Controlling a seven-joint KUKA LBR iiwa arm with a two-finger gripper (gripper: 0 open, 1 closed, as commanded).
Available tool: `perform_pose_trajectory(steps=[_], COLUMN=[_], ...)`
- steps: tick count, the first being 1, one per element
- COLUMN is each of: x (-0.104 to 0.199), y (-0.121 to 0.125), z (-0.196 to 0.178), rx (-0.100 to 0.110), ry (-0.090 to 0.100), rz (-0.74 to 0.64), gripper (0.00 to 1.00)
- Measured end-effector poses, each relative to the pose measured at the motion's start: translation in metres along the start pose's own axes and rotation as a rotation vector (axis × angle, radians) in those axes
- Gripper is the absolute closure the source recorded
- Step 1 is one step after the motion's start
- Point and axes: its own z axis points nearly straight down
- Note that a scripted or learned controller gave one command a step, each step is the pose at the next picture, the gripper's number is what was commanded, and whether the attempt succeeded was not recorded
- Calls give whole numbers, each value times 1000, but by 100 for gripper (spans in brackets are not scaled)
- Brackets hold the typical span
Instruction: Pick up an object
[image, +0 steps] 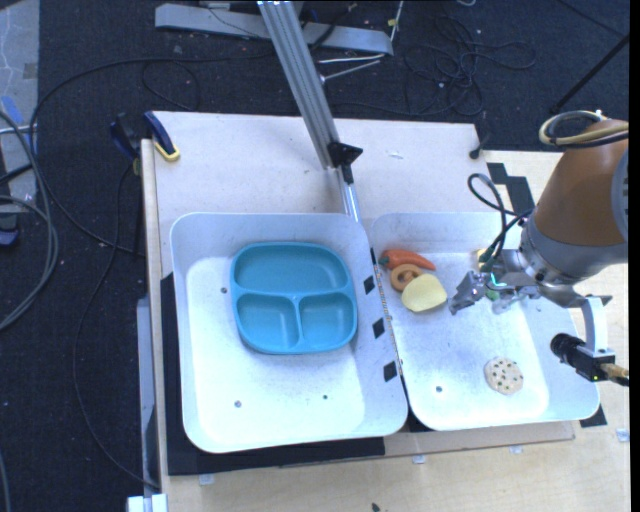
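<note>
The right bin (440, 390) holds three small items. An orange carrot-like piece (408, 260) lies near its upper left corner, with a pale yellow chunk (424, 293) touching it just below. A round cookie with dark chips (503, 375) lies toward the bin's lower right. My gripper (470, 296) hangs over the middle of the right bin, just right of the yellow chunk and above-left of the cookie. Nothing shows between its fingers.
The left bin (200, 400) carries a blue three-compartment plate (294, 297). A slanted metal pole (305, 80) rises from the back of the bench between the bins. Black clips line the seam between the bins. Cables lie on the dark floor around the bench.
</note>
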Motion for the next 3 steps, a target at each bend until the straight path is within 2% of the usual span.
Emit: perform_pose_trajectory(steps=[1,3], x=[0,-6], y=[1,-3], z=[-1,99], rx=[-3,1], ry=[-1,0], rz=[0,2], gripper=[0,0])
